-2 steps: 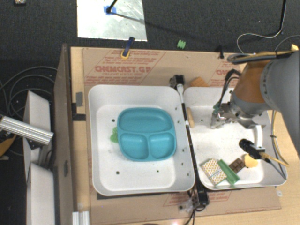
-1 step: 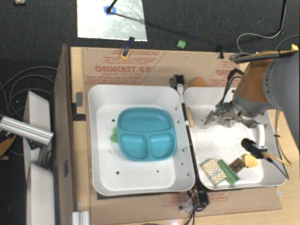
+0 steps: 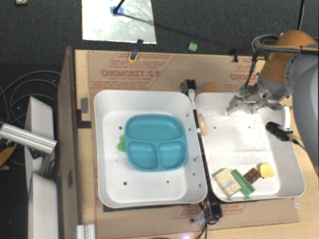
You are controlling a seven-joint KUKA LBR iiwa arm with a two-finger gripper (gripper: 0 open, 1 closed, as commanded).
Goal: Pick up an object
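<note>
Brown board bench (image 3: 149, 68) on dark carpet, two white bins side by side. Left bin (image 3: 107, 133) holds blue divided tray (image 3: 155, 142). Arm enters from right, orange band up top, gripper (image 3: 245, 103) hanging over right bin (image 3: 239, 138) near far rim; grip state cannot be told. Green bar (image 3: 242, 181) lies in right bin near corner, long axis diagonal, between checked packet (image 3: 227, 181) and brown block (image 3: 253, 174); yellow piece (image 3: 266, 171) beside.

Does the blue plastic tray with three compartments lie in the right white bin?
No, the blue plastic tray with three compartments lies in the left white bin, beside the right white bin.
</note>
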